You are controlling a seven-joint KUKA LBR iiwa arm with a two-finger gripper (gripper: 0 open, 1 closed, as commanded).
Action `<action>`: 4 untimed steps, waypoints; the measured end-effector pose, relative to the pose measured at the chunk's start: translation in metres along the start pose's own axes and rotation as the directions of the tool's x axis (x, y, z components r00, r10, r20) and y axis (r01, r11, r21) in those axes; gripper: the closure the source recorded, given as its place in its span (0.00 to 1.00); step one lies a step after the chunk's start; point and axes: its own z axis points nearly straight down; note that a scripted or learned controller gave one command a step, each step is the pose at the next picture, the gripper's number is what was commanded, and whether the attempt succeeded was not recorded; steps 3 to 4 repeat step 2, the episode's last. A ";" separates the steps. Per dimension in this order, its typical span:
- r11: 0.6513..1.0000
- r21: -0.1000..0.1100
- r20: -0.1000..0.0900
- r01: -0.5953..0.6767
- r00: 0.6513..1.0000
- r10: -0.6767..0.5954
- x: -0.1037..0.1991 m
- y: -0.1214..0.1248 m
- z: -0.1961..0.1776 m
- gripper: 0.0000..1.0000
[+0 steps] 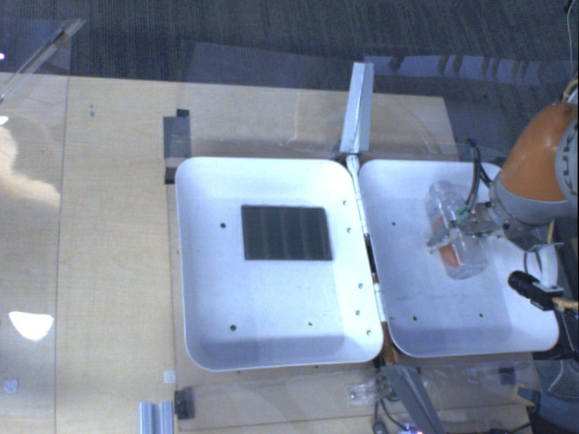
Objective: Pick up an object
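a clear plastic object with an orange patch [454,242] lies in the right bin [407,333], right at the tip of the end effector [470,227], which reaches in from the right; i cannot tell how the end effector is set. well off to its left, the left bin [208,333] holds a dark ribbed rectangle [286,233] on the bench [99,242].

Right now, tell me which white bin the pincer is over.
The right bin: the pincer hangs over its middle. The left bin holds a dark ribbed rectangle.
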 end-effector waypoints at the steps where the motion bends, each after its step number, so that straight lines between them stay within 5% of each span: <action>1: 1.000 -0.004 0.000 0.002 1.000 -0.002 0.001 0.002 -0.012 1.00; 2: 0.997 0.005 -0.002 -0.077 0.997 0.077 0.046 0.006 -0.106 1.00; 4: 0.997 0.005 -0.002 -0.077 0.997 0.077 0.046 0.006 -0.106 1.00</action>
